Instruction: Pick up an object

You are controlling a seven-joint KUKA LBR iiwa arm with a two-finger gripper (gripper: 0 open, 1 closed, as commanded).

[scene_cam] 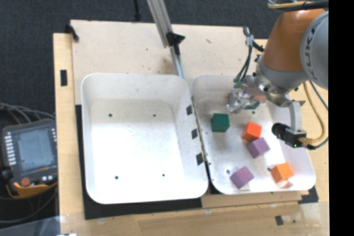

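1. we see the metal two-finger gripper (239, 101) hovering just up-right of the small green foam cube (220, 122); opening: can't tell.
2. approach step, we judge; next: descend over cube, then close.

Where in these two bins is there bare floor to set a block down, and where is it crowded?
The left bin offers its whole floor. In the right bin, bare floor lies between the green block and the purple block. The right bin's right half is crowded: orange block, gripper.
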